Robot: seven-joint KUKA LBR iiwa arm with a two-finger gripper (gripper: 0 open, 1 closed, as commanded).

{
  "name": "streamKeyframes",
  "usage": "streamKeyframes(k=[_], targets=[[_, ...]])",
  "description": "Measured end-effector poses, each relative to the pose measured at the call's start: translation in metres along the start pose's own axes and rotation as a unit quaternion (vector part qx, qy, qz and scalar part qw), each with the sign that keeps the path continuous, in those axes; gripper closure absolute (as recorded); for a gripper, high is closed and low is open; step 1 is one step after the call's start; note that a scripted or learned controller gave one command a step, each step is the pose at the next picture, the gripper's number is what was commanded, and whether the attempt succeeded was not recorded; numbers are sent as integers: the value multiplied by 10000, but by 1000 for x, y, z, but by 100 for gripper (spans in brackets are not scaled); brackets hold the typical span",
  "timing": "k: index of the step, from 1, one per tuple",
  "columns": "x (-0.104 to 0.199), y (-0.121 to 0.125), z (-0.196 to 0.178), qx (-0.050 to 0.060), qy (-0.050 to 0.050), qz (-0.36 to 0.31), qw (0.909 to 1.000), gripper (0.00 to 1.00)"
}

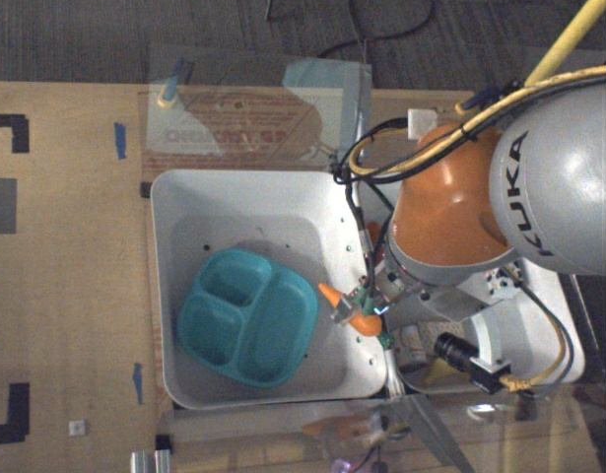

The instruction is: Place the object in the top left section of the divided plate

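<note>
Nearest the lens, the grey KUKA arm with its orange band reaches over the left white bin. Its gripper is clamped on an orange carrot-like toy just right of the teal divided plate, above the bin's right wall.

My desk is pale brown board, marked with black corner brackets and short strips of blue tape. A clear plastic sheet lies along its far edge. Beyond it, dark grey carpet carries a looping black cable.
</note>
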State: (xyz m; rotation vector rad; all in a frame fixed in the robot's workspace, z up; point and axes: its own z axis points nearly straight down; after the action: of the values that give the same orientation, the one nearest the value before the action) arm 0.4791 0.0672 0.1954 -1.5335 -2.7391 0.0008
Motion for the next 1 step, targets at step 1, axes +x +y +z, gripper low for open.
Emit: streamKeyframes(k=[1], targets=[[36, 37, 14, -16, -12, -612, 9981, 100]])
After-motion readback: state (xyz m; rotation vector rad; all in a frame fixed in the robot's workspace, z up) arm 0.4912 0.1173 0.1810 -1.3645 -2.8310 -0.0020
